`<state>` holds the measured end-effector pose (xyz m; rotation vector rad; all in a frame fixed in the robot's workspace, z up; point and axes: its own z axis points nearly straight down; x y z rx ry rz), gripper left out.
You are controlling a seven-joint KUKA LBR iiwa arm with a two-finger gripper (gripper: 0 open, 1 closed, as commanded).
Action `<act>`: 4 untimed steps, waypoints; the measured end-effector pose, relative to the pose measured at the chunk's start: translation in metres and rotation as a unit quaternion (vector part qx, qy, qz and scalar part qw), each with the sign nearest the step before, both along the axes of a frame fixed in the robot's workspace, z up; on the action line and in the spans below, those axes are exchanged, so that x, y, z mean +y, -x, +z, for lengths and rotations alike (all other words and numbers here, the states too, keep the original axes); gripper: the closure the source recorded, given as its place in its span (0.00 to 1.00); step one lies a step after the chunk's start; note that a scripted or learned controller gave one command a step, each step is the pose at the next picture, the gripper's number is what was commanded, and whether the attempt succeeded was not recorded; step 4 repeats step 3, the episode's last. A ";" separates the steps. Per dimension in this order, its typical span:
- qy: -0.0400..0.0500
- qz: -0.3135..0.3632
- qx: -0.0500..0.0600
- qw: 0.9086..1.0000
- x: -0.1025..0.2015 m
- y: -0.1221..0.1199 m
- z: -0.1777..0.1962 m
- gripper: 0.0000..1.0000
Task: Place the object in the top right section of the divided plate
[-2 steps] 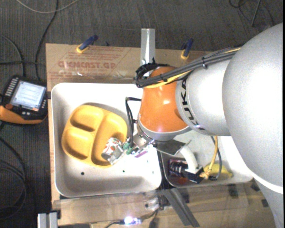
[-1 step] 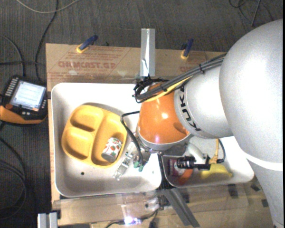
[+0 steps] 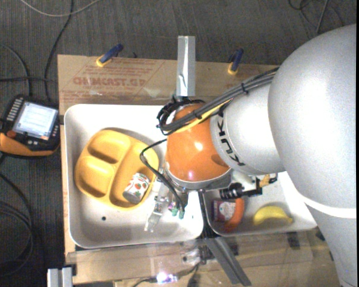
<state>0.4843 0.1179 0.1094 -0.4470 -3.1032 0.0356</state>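
A yellow divided plate (image 3: 99, 166) lies in the left bin (image 3: 107, 232). A small can (image 3: 136, 188) with a white and red printed label lies on its side in the plate's lower right part, near the rim. My gripper (image 3: 166, 214) hangs just right of the can, below the orange wrist band, over the bin floor. Its fingers (image 3: 153, 219) stand apart with nothing between them, so it is open. The arm hides the bin's right side.
The right bin (image 3: 299, 217) holds a red-labelled jar (image 3: 227, 213) and a banana (image 3: 272, 214). The big grey arm covers most of that bin. A teach pendant (image 3: 27, 124) lies left of the bench. Bare white floor lies below the plate.
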 end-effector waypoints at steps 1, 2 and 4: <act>-0.011 0.050 -0.005 0.999 0.105 0.001 0.116 0.00; -0.012 0.050 -0.005 0.999 0.107 0.000 0.125 1.00; -0.010 0.092 -0.005 0.996 0.114 -0.001 0.189 1.00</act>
